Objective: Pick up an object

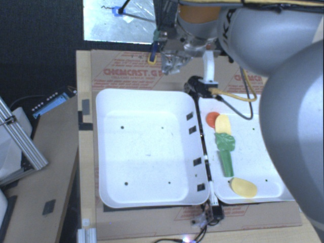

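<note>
Camera view shows the gripper (pixel 172 65) beyond the left bin (pixel 147 151), its grip state impossible to tell.

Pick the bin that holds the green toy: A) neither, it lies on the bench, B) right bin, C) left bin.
B: the green toy lies in the right bin, between a yellow piece above it and another yellow piece below it.

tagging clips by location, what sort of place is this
Probably a robotics lab test bench: a grey arm reaches over two white bins, toy-like objects lie in the right one, and aluminium framing stands alongside.
</note>
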Tool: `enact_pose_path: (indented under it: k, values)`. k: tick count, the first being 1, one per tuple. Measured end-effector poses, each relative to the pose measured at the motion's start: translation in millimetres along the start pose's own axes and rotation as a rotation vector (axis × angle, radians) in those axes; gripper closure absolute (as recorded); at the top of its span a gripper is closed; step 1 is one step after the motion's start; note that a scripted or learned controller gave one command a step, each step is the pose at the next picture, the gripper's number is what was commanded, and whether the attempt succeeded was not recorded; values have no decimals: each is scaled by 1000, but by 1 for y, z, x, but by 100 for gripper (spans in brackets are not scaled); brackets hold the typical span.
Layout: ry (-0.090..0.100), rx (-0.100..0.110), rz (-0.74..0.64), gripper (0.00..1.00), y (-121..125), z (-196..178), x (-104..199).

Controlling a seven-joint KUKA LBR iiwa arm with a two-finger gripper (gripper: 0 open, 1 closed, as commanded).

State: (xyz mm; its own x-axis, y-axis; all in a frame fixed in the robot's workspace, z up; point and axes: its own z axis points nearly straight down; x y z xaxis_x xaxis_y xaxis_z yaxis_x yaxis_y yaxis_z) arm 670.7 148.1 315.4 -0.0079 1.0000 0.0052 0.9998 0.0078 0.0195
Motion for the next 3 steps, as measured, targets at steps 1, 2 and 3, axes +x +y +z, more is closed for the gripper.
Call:
enact_pose_path:
  k: [1, 2, 3]
  values:
    - [1, -1, 1, 100, -16, -175, 15]
    - [0, 14, -3, 100, -89, -225, 56]
    - [-7, 15, 13, 100, -11, -219, -11]
